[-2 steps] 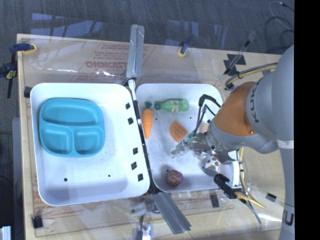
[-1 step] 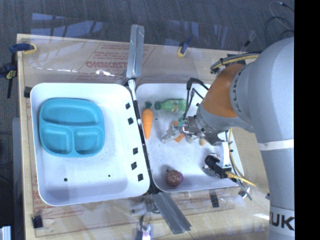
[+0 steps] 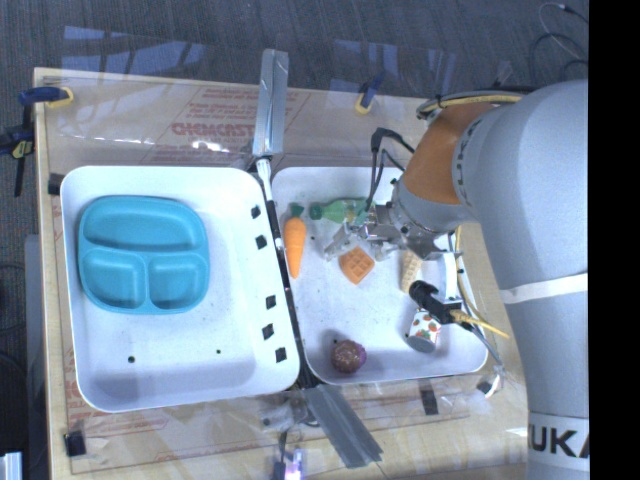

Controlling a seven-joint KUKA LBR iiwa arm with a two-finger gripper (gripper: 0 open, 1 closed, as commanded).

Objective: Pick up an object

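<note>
Camera view is looking down at a slant on the tabletop, which is carrying two shallow white bins side by side. The left bin is holding a blue divided tray in its upper left part. The right bin is holding the loose objects.

The grey arm, with its orange band, is reaching in from the right and is covering the upper right part of the right bin. The jaws are sitting low over the upper middle of this bin; whether they are spread or pressed together cannot be told, because the metal parts are merging with the clutter beneath.

Objects around the jaws:
- An orange carrot is lying lengthwise just beside the divider between the bins, to the left of the jaws.
- A green item is lying just above the jaws, near the far wall.
- An orange waffle-like square is lying just below the jaws, close to or touching them.
- A pale cone-shaped piece is lying to the right, partly under the wrist.
- A small white cup with coloured spots is lying tilted near the right wall, with a black cable fitting above it.
- A dark reddish round fruit is resting near the front wall, well apart from the jaws.
</note>
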